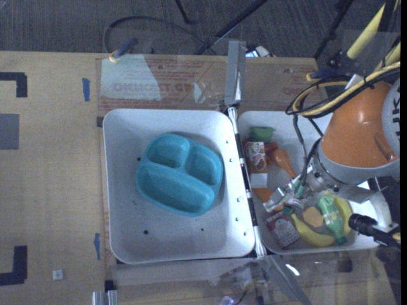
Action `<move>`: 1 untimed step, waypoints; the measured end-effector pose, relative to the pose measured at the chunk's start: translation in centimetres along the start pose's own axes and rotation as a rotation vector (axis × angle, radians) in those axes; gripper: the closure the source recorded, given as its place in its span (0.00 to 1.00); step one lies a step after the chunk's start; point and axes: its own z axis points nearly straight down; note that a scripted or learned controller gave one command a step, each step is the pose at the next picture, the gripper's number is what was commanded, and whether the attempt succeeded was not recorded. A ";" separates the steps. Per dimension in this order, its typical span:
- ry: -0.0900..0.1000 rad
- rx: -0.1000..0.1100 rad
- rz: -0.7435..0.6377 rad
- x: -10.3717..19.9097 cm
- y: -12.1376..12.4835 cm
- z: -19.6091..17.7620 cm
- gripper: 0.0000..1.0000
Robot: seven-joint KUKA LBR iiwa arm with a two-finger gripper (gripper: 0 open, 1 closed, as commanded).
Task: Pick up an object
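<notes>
Objects crowd the right bin [305, 250]: a banana [318, 234] along its near side, a green bottle [331, 216] lying over it, a small red-and-white carton [255, 155] by the dividing wall, an orange piece [282, 161] and a green item [261, 133] toward the far end. Gripper [287, 201] hangs low over this pile, just beside the banana, and whether it is clenched or released cannot be told, since the metal parts blur together. Left bin [121, 189] holds a blue compartment tray [180, 173].
</notes>
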 end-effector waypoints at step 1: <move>-0.001 -0.001 0.261 -6.8 1.0 8.8 0.00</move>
